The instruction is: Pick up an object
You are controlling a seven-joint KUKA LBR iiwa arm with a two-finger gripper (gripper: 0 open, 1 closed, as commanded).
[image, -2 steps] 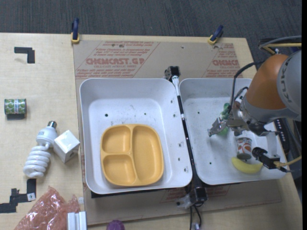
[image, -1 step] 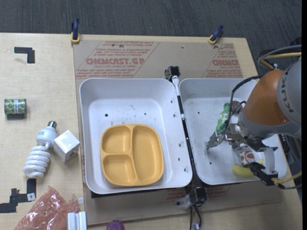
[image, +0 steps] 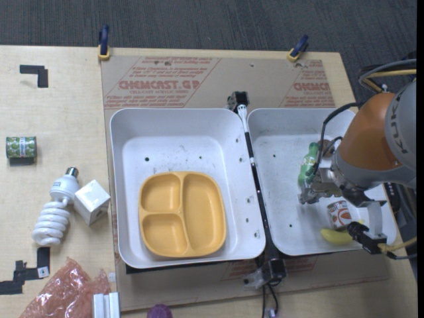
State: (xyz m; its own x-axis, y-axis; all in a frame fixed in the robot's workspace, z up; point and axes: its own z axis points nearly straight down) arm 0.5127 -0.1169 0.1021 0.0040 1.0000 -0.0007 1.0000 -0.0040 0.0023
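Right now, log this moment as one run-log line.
arm: over right bin | hand: low, beside green object | banana: on bin floor | yellow tray: left bin | grasp: unconfirmed

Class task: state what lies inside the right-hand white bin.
The right bin holds a green object, a red-and-white can and a yellow banana. The arm covers the bin's right part, so anything beneath it is hidden.

Two white bins [image: 126, 144] stand on the bench [image: 53, 118]. One yellow divided plate [image: 182, 214], one green bottle [image: 309, 163], one banana [image: 336, 236], one small can [image: 339, 213], one spiral bulb [image: 53, 214], one white cube [image: 92, 201], one green tin [image: 21, 148], two blue clamps [image: 104, 42].
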